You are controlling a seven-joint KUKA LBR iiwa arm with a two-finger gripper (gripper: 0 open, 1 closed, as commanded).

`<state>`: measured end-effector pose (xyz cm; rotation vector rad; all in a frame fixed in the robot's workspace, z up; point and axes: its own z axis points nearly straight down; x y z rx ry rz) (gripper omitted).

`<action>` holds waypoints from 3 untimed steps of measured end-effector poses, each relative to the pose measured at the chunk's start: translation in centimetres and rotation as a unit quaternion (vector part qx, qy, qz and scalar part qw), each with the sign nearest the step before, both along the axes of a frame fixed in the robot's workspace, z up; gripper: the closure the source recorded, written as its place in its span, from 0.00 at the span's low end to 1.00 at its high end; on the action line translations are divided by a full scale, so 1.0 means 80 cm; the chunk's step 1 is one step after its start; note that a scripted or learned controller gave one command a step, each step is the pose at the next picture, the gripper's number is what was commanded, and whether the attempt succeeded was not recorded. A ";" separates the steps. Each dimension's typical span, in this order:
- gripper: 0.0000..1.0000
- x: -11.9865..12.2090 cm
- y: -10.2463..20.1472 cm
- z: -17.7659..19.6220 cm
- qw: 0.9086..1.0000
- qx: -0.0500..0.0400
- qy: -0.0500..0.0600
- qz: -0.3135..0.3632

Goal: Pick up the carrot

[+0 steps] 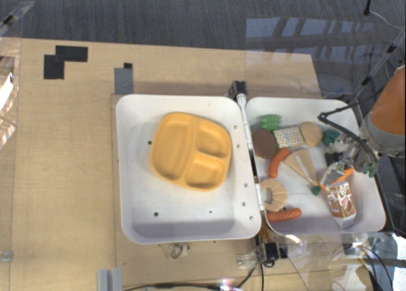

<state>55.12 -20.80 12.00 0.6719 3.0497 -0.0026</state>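
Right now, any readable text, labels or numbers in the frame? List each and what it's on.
None can be read.
Small carton in the right bin: brown and white print on its face, too blurred to read.
Patterned packet near the bin's top: a dotted print, no legible words.
Black squares on the bench: plain marks, no characters.
Yellow tray in the left bin: no marking visible.

The left bin (pixel 136 220) has open floor all around the yellow tray (pixel 190 150), which sits alone near its middle. The right bin (pixel 374 220) is crowded: sausages (pixel 278 161), a cone (pixel 301 166) and a carton (pixel 341 200) lie close together. The carrot (pixel 337 175) touches the carton's top, with the tool (pixel 346 163) just above it.
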 end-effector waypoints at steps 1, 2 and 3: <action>0.00 -0.077 0.002 0.033 0.996 0.000 0.005 0.094; 0.00 -0.068 0.005 -0.005 0.962 -0.005 -0.002 0.273; 0.00 0.058 0.000 -0.011 0.962 -0.010 -0.008 0.271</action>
